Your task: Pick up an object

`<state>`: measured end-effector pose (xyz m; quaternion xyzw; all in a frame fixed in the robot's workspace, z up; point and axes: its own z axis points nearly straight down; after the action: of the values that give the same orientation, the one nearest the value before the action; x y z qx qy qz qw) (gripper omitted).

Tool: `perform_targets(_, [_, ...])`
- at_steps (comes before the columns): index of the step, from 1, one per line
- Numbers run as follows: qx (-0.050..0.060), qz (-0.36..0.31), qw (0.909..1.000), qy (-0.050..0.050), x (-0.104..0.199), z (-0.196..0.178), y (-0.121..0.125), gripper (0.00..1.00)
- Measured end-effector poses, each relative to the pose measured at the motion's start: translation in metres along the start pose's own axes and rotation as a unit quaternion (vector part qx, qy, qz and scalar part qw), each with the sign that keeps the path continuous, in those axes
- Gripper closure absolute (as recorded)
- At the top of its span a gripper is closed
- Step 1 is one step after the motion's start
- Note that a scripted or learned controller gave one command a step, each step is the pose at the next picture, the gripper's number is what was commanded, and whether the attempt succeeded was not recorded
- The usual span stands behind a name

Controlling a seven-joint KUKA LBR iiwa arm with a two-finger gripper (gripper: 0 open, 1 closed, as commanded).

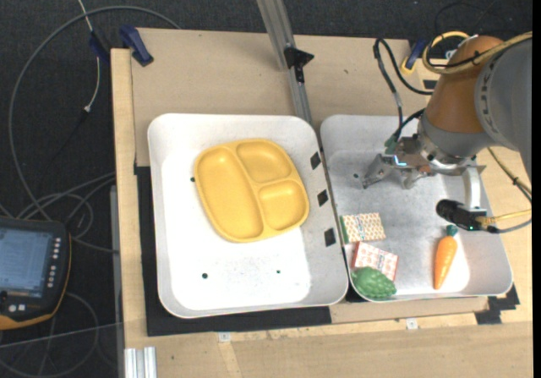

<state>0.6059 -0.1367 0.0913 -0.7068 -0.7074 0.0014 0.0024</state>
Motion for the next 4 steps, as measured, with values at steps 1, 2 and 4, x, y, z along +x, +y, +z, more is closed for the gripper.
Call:
perform_targets(1, [-0.003, 0.000, 1.0000, 0.000, 0.000, -0.013, 0.002, 1.00])
perform_targets(2, [-0.007, -0.001, 1.0000, -0.002, 0.002, -0.078, 0.005, 1.00])
perform_targets(4, [-0.005, 0.000, 1.0000, -0.001, -0.002, -0.158, 0.005, 1.00])
